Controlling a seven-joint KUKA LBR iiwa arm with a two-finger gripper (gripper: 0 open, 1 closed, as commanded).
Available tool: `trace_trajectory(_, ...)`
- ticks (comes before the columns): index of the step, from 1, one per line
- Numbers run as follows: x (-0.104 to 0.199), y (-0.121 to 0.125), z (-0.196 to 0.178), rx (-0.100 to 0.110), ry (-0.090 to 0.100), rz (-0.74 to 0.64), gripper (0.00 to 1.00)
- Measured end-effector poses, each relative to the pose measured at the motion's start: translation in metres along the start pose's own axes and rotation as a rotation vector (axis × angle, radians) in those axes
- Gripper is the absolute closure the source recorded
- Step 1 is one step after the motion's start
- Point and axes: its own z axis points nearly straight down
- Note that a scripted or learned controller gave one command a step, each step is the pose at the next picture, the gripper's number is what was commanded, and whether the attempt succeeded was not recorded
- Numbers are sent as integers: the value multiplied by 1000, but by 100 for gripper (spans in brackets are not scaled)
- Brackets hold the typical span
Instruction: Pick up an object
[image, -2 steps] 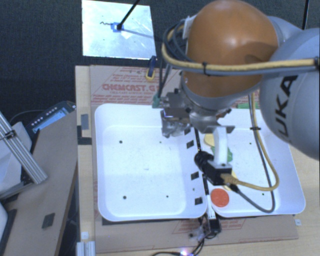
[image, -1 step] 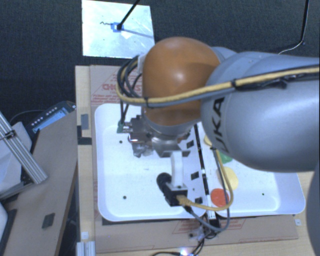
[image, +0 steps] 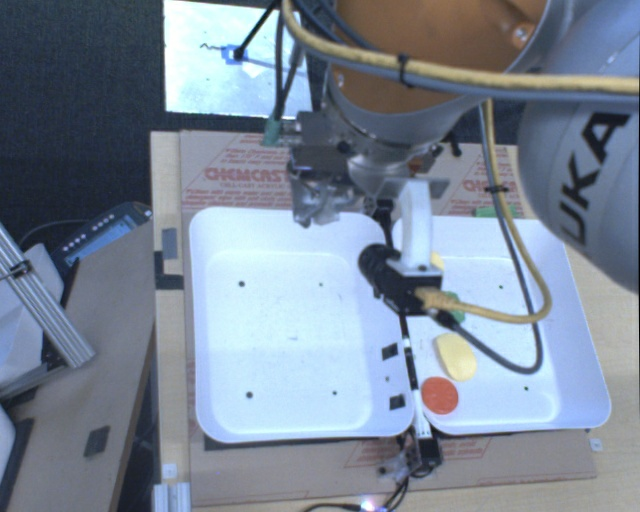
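Two white bins sit side by side on the desk. The left bin shows only small dark dots on its floor. The right bin has things in it. One pale yellow oval piece lies near the middle wall. One round orange disc lies just beside it, closer to the near edge. That makes two loose things that can be counted well. A small bit of yellow peeks out farther back, partly hidden by the arm, so I cannot tell what it is. A small green bit shows past the far edge of the right bin.

The big grey and orange arm comes in from the right and fills the far part of the scene. Its jaws hang over the far edge of the left bin, well apart from the yellow piece and the orange disc. The jaws are blurry and dark, so I cannot tell if they are apart or closed. One yellow cable loops down over the right bin.
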Motion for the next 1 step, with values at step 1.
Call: trace_trajectory(1, 1, -1, -19, 15, -7, -1, 100)
